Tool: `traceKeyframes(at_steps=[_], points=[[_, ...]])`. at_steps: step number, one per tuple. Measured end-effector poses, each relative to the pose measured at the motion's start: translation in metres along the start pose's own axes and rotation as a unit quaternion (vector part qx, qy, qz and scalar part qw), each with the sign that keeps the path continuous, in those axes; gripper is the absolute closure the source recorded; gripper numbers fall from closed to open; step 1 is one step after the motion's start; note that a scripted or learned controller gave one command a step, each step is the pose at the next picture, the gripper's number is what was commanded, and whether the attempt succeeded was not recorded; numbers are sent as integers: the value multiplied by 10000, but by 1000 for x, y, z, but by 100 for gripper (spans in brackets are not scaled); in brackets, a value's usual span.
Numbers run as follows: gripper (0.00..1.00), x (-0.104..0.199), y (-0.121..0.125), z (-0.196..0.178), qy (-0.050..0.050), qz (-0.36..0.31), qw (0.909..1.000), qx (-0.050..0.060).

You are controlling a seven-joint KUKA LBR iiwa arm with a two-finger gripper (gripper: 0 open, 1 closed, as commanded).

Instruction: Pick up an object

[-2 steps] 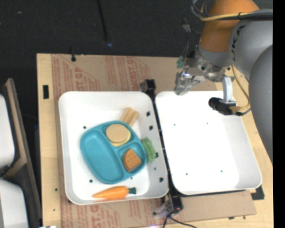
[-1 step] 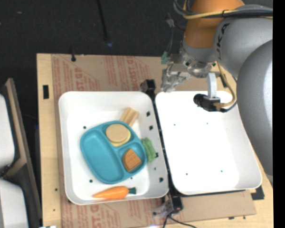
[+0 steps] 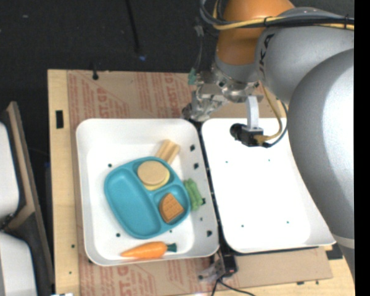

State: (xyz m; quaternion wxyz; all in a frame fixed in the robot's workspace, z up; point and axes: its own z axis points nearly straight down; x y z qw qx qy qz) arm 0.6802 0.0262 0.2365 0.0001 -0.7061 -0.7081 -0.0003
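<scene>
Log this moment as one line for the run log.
arm: over bins' far edge | gripper: holds nothing seen | left bin: blue tray, carrot, wood block | pick: not yet done

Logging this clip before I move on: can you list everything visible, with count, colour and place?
Bins: 2, white, side by side on the bench.
Tray: 1, blue, compartmented, left bin.
Round cookie: 1, tan, on the tray.
Toast piece: 1, brown, on the tray.
Wooden block: 1, pale tan, at the tray's far edge.
Green piece: 1, right of the tray.
Carrot: 1, orange, left bin's near edge.
Gripper: 1, grey, above the bins' far edge.
</scene>
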Motion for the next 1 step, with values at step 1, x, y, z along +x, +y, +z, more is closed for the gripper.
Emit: traceKeyframes(at_steps=[1], points=[[100,58,2,6,0,-3,10000,2]])
